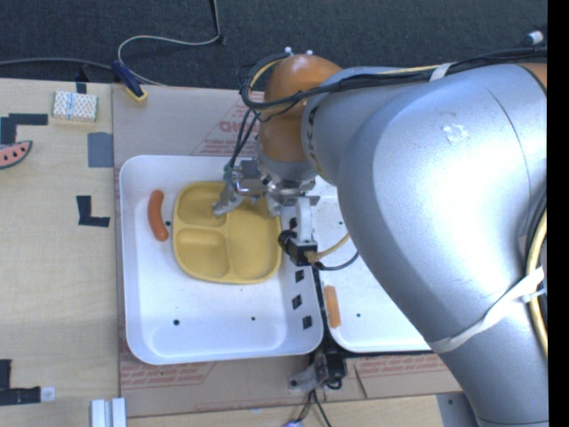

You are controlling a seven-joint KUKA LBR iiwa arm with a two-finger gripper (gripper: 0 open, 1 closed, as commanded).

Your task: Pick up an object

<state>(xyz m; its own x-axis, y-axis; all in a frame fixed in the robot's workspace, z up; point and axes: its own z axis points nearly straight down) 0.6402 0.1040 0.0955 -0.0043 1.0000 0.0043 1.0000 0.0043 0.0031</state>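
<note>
While the reach is under way: judged as the approach step, nothing lifted yet.
Gripper (pixel 233 192): poised at centre frame over the upper right corner of the yellow tray; whether fingers are spread or closed, cannot tell from this slant.
Likely target: yellow divided tray (pixel 222 243), lying flat in the left white bin (pixel 142 327), centre-left of frame.
Look of tray: pale yellow, rounded corners, three shallow compartments, raised rim; probably stiff plastic, thin at the edge.
Other candidates: orange sausage-shaped toy (pixel 157 214) just beside the tray's left edge; small orange piece (pixel 332 306) in the right white bin (pixel 382 332), lower centre.
Next move calls for: descent onto the rim, a pinch across the thin edge, then a straight lift.
Risk, as a judgement: tray tipping or slipping from an edge grasp.
</note>
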